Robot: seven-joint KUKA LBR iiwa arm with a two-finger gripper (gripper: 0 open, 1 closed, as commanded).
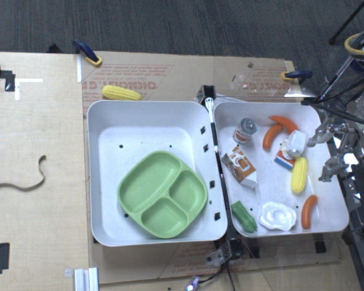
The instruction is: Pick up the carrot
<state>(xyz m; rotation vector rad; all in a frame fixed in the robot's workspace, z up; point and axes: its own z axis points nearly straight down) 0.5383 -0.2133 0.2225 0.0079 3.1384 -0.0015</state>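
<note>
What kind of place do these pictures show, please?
Probably a robot test bench in a laboratory, not a kitchen. Two white bins sit side by side on cardboard held by clamps, and the items are toy food, such as a plastic corn cob and a green divided plate.

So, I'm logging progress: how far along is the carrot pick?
Nothing looks done. Two long orange toy pieces, either possibly the carrot, lie in the right white bin: one by the far wall, one at the near right corner. The grey arm's gripper hangs at the bin's right rim. Reaching, grasping, lifting remain.
</note>
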